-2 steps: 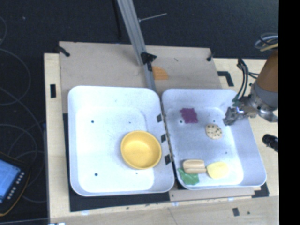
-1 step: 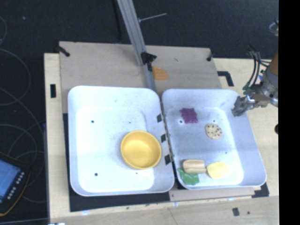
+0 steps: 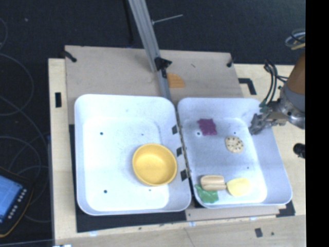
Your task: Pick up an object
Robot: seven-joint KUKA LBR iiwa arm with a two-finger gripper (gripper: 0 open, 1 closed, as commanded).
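Note:
The right bin (image 3: 267,153) holds a purple flat piece (image 3: 207,126), a round speckled cookie (image 3: 234,144), a tan bread roll (image 3: 212,182), a yellow lump (image 3: 239,186) and a green leaf-like piece (image 3: 205,195). A yellow bowl (image 3: 153,164) sits in the left bin (image 3: 97,117). My gripper (image 3: 256,125) hangs over the right bin's far right edge, right of the cookie and well apart from it. Nothing shows between its fingers.
A grey metal post (image 3: 146,35) slants down from the top to the gap between the bins. An orange patch (image 3: 175,80) lies on the board behind them. A tablet (image 3: 10,197) rests at the lower left, off the bench.

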